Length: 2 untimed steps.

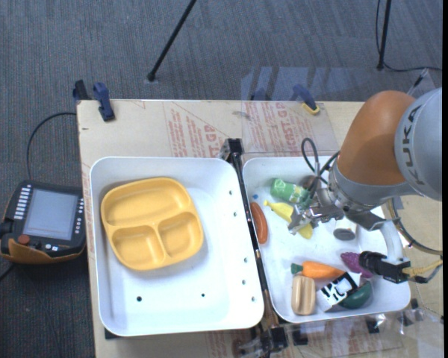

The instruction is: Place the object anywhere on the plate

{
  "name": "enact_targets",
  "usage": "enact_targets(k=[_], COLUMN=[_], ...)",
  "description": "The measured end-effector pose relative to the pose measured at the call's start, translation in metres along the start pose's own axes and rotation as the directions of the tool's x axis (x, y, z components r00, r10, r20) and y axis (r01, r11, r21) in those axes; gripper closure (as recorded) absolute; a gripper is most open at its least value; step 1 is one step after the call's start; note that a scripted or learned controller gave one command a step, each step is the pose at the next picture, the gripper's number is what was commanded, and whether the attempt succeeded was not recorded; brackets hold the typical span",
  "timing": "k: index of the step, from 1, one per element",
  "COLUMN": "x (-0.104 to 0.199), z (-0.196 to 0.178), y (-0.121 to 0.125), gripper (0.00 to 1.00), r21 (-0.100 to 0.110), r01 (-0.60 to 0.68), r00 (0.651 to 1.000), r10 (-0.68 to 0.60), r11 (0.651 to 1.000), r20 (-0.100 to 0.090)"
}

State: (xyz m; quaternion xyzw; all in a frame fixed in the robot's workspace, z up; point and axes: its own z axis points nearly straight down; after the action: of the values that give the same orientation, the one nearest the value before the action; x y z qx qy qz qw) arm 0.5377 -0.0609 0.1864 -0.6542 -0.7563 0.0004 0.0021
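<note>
A yellow three-compartment plate (pixel 151 223) lies in the left bin (pixel 119 304), nothing on it. The gripper (pixel 302 221) hangs low in the right bin (pixel 392 300), right over a yellow banana-like toy (pixel 281 210). Whether the fingers are touching that toy is unclear from above. A green toy (pixel 289 191) lies just behind it.
The right bin also holds an orange-red sausage (pixel 259 223) by its left wall, a carrot (pixel 321 270), a tan bread piece (pixel 303 294), a black-and-white carton (pixel 334 289), a dark green item (pixel 358 295), a purple eggplant (pixel 356 261) and a grey pebble (pixel 344 234).
</note>
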Motion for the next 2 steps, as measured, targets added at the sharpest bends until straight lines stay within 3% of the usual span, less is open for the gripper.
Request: enact_targets(k=[1,2], x=[0.094,0.159], z=[0.001,-0.002], y=[0.037,0.050], gripper=[1.00,1.00], r21=[0.002,0.001], r01=[-0.084,0.089], r00=[0.997,0.996], r10=[0.084,-0.089], r11=[0.996,0.996], r20=[-0.001,0.002])
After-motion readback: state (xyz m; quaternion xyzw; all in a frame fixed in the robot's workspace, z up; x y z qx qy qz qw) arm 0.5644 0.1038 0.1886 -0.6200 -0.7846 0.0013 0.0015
